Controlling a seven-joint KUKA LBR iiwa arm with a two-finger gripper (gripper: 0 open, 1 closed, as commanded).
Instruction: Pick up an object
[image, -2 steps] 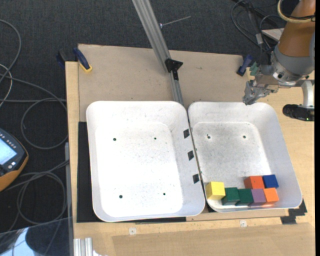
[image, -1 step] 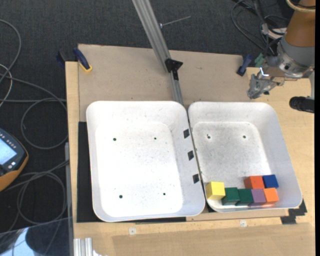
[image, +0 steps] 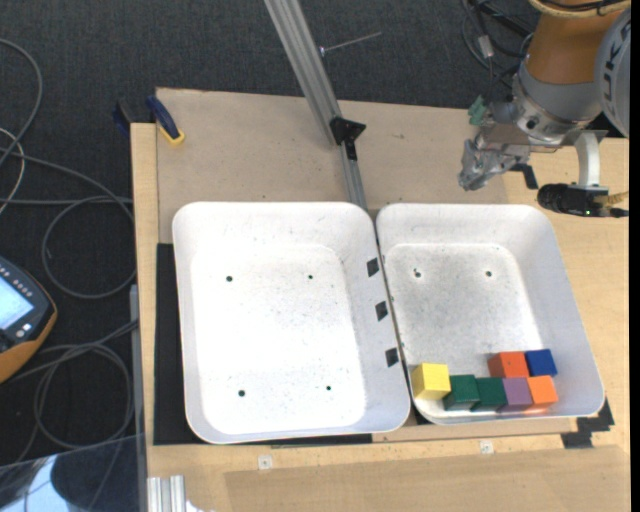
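Claw (image: 478, 170) hangs over desk beyond right bin (image: 560, 250), finger state can't tell; best bet imo: drop straight on yellow block (image: 432, 379), freest of the cluster.

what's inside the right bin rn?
Right bin: blocks clustered at its near edge: yellow, two green, purple, two orange, blue. Anything beneath or behind them is covered.

Seven small blocks (image: 487, 382) — yellow, two green, red, blue, purple, orange — huddle touching in the right bin's (image: 560, 260) near corner.
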